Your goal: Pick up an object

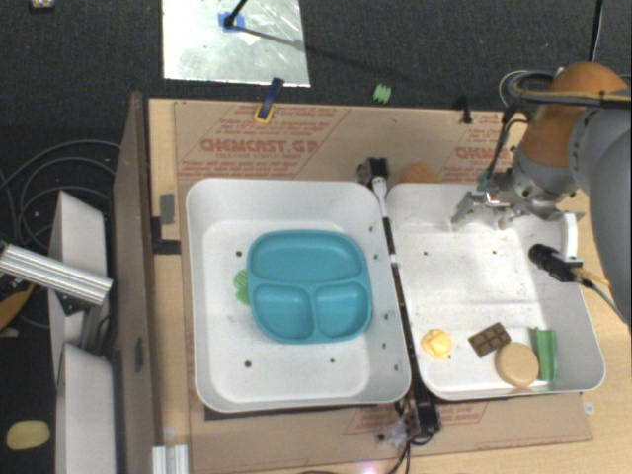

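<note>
Arm (592,126) cut off at right edge, green item (240,285) half hidden under teal tray (308,284)

A dark speckled carpet floor (79,57) surrounds a tan cardboard-covered bench (296,131) printed with red lettering. On the floor beyond the bench lies a shiny square metal sheet (235,28). To the left of the bench, black coiled cables (39,181) rest on the carpet beside a white boxy frame (84,294) crossed by a silver aluminium rail (54,273). Lighting is even, without hard shadows.
</note>
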Robot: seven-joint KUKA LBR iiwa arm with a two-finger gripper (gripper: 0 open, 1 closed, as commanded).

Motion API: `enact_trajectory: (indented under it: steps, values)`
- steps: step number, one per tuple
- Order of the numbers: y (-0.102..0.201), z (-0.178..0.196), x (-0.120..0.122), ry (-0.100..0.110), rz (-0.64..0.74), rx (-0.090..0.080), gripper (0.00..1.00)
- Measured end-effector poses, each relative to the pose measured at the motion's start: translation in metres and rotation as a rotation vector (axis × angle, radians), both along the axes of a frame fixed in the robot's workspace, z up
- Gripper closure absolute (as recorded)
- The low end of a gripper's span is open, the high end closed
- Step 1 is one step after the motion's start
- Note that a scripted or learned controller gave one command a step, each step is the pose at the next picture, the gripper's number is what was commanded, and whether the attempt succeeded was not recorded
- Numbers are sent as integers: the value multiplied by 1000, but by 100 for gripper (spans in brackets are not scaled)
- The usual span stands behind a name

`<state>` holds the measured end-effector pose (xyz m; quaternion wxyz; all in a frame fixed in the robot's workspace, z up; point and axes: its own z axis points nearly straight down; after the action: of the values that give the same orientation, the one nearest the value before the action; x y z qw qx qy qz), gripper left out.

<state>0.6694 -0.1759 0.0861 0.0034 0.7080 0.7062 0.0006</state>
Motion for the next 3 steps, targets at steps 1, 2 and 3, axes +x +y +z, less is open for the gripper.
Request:
enact_trajectory:
  steps: [1,2,3]
  values:
    - [67,-2,-37,8,9,6,0]
    - [-24,0,1,-3,0,-1,0]
    - [-19,12,1,-3,7,1,100]
